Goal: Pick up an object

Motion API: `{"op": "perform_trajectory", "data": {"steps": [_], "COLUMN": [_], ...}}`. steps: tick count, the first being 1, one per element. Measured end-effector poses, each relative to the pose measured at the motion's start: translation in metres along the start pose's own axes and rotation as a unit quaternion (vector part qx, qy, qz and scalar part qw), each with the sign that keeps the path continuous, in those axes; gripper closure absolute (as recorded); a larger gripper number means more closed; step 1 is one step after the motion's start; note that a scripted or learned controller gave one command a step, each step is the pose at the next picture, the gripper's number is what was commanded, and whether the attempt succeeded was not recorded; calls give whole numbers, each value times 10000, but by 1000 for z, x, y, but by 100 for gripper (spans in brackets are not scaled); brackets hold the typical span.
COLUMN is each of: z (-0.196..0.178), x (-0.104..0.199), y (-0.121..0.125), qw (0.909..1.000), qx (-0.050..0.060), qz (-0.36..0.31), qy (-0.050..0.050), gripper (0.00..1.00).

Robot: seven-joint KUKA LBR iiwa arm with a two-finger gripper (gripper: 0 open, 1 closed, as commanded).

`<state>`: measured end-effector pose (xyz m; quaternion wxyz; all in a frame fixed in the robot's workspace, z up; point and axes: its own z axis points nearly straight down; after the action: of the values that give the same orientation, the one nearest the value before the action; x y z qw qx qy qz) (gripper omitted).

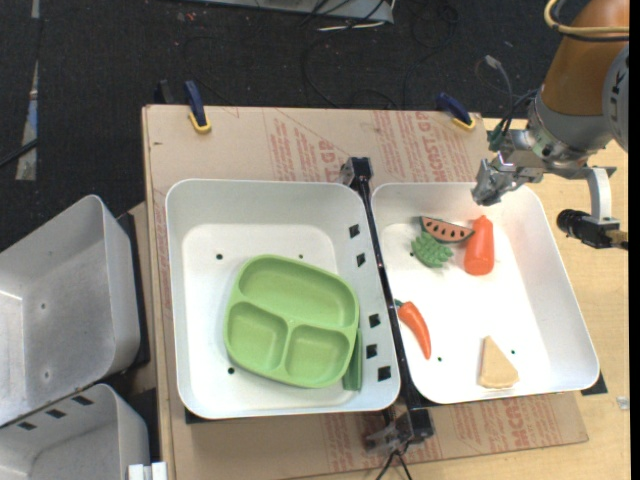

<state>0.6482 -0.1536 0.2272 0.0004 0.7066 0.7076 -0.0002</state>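
The right bin [560,298] holds a watermelon slice [446,230], a green leafy piece [432,251], an orange carrot-like piece [480,246], a red chili pepper [415,326] and a tan cheese wedge [496,364]. My gripper [489,189] hangs over the bin's far edge, just above and behind the orange piece. Nothing shows between its fingers.
The left bin [190,268] holds a green divided tray [292,320]. A black divider [378,288] runs between the bins. Grey tubs [60,298] stand off the bench at the left. Blue-yellow clamps [197,108] hold the board's far edge.
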Motion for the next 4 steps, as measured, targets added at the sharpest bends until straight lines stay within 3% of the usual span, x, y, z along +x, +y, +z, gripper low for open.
{"op": "perform_trajectory", "data": {"steps": [1, 3, 4], "z": [0, 127, 135], "x": [0, 6, 7], "y": [0, -7, -7], "qw": [10000, 10000, 10000], "qx": [0, 31, 4], "qz": [0, 5, 7], "qy": [0, 9, 1], "gripper": [0, 0, 0]}}
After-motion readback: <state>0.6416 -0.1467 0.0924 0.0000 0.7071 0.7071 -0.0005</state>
